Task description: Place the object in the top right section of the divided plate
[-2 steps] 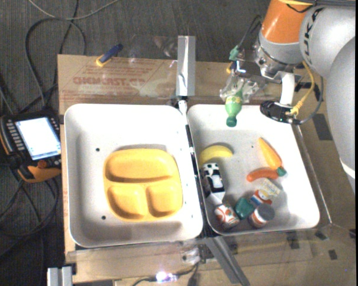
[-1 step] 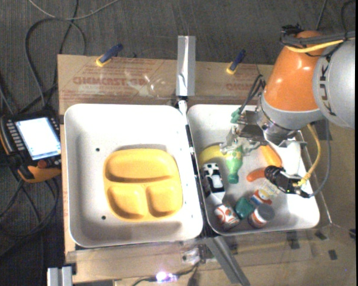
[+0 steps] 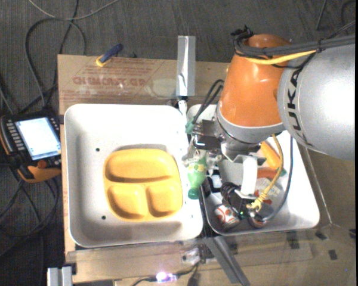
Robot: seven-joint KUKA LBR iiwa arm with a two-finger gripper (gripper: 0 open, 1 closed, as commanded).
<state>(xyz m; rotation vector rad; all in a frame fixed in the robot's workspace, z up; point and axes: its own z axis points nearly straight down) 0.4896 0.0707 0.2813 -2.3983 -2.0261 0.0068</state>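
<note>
The claw (image 3: 198,170) hangs low over the left edge of the right bin (image 3: 304,213), with a small green object (image 3: 196,179) at its tip; whether its grip is closed on that piece I cannot tell. The yellow divided plate (image 3: 144,182) lies in the left bin (image 3: 83,177), apart from the claw. If the green piece is only loosely caught, it could drop at the wall between the bins or land in the wrong section. Leftmost, a handheld screen (image 3: 36,139) rests on dark carpet (image 3: 24,52) amid cables; the counter (image 3: 125,79) is brown board.
</note>
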